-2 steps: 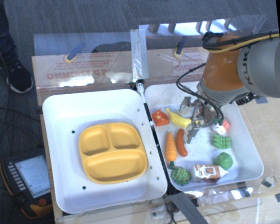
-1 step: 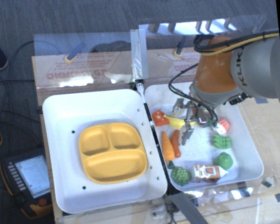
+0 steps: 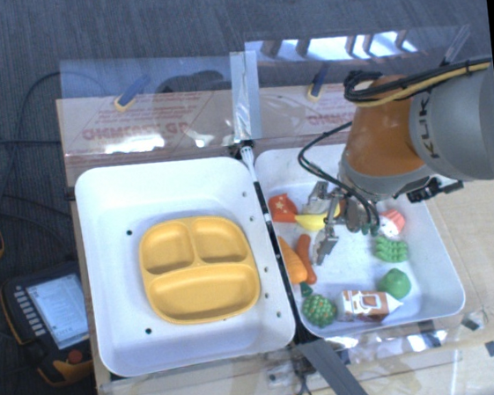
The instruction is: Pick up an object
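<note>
Reading "KUKA" on grey arm (image 3: 451,125), tool (image 3: 326,227) spread open over yellow banana (image 3: 310,220), gripping nothing.

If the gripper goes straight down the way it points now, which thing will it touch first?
Probably the yellow toy, which lies right beside the gripper in the right bin. The orange carrot sits just past it to the lower left. Depth is hard to judge from this slanted view, so this is a guess.
</note>
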Robot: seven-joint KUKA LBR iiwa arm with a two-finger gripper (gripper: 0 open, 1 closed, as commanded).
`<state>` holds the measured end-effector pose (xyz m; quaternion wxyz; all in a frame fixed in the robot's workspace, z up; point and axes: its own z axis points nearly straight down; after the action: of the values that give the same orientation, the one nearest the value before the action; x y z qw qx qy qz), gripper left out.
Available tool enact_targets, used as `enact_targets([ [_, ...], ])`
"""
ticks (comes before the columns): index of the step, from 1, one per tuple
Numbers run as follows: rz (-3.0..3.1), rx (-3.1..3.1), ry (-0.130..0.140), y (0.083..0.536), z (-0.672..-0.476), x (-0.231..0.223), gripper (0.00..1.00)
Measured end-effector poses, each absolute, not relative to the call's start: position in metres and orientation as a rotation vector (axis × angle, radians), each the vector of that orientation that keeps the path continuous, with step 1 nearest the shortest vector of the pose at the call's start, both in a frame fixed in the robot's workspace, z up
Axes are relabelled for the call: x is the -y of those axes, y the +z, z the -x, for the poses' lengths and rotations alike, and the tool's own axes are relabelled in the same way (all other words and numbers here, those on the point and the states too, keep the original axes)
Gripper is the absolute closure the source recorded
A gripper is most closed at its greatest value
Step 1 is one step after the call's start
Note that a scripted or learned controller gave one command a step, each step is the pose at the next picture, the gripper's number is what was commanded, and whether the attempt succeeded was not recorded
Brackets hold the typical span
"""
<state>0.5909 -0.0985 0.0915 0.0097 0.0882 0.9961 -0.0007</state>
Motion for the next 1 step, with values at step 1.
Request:
enact_targets([
  [1, -0.49, -3.082, 0.001, 0.0919, -0.5101, 0.1119, 0.0],
])
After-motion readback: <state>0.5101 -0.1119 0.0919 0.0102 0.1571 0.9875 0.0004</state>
